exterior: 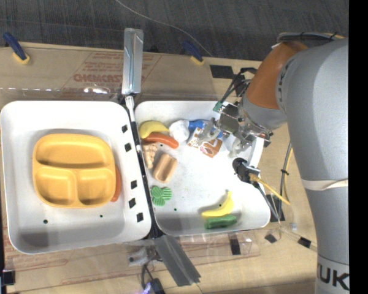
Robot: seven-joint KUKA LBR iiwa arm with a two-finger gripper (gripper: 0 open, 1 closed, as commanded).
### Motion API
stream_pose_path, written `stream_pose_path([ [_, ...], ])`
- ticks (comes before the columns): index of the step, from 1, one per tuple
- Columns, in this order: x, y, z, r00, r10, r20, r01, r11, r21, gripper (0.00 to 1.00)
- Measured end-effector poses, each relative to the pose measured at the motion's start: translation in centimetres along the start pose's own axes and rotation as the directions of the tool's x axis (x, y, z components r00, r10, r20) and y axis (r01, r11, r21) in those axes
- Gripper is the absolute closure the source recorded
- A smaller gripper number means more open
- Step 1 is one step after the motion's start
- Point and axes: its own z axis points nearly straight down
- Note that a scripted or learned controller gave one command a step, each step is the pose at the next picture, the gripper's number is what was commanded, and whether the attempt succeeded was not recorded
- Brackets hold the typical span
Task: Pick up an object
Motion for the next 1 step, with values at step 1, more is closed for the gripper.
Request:
stream_pose_path([
  [1,0.10,-0.01,-0.97,1.000,-0.007,0.000,0.007,1.000,0.002,1.00],
])
